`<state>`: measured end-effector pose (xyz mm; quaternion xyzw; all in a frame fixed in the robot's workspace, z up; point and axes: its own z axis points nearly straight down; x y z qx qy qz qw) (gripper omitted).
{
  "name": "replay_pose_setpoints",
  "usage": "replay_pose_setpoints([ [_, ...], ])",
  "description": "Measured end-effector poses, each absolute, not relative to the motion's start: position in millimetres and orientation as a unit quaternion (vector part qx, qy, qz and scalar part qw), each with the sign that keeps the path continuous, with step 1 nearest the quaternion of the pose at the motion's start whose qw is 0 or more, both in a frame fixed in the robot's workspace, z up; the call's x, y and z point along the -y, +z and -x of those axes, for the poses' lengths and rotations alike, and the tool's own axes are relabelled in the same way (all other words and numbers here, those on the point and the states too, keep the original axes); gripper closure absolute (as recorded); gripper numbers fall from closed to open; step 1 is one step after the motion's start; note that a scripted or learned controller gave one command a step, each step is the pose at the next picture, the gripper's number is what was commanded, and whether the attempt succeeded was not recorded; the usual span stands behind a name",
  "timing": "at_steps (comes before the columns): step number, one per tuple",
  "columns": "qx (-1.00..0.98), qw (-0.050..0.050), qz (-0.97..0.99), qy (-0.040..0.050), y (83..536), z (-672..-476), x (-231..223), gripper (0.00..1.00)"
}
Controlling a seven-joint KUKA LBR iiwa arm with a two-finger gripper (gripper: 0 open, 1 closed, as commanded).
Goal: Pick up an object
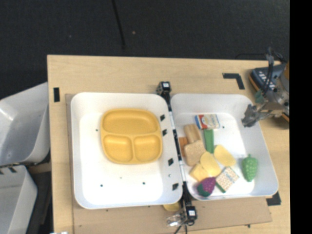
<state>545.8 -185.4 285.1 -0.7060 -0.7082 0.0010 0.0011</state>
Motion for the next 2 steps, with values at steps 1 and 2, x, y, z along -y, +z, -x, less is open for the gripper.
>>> replay_pose_setpoints([
  [1,0.711,0.007,0.703,0.0020,195,-498.0,46,1.00],
  [2,0.709,-0.004,0.705,-0.0038,323,-490.8,13,1.00],
])
